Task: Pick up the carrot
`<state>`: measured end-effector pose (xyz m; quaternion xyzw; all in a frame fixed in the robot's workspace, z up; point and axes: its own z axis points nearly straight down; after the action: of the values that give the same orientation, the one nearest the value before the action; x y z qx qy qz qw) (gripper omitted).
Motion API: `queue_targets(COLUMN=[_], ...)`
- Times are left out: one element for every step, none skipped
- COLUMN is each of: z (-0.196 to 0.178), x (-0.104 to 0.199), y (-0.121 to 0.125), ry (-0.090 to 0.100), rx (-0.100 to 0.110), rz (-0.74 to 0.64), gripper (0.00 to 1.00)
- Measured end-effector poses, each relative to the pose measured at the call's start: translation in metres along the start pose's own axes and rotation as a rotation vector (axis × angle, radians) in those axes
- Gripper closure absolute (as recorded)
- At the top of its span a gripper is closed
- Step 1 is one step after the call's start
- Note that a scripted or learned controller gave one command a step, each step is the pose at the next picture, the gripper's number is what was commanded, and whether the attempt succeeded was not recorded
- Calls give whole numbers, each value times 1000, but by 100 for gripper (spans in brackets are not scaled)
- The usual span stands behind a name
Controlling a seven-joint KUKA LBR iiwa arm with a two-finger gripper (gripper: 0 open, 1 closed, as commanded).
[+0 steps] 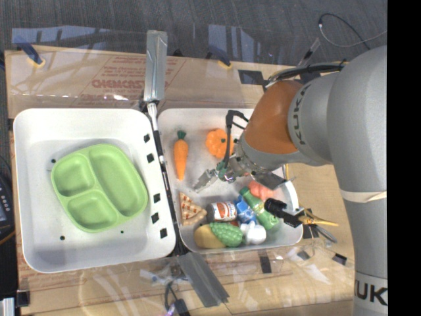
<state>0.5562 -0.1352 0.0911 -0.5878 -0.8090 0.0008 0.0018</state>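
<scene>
reaching for the carrot, not yet gripped.
arm (309,120) spans the right bin (197,117); gripper (209,178), fingers apart and empty, hangs at the carrot's (180,155) four o'clock. next: shift toward ten o'clock, descend, close.

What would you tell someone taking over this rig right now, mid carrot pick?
Gripper: fingers open, nothing between them, low in the right bin.
Carrot: lies near the right bin's left wall, green top pointing away, just left of the gripper and apart from it.
Done: arm is reaching into the bin.
Left: line up over the carrot, close on it, lift.
Green tray sits in the left bin.
</scene>
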Motion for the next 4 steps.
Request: queue_targets(z=[-65, -129, 1, -47], x=[-25, -15, 7, -51], y=[41, 69, 105, 89], ry=[-3, -3, 0, -3], rx=[-4, -3, 1, -3], rz=[12, -99, -69, 75], gripper=[0, 0, 0, 0])
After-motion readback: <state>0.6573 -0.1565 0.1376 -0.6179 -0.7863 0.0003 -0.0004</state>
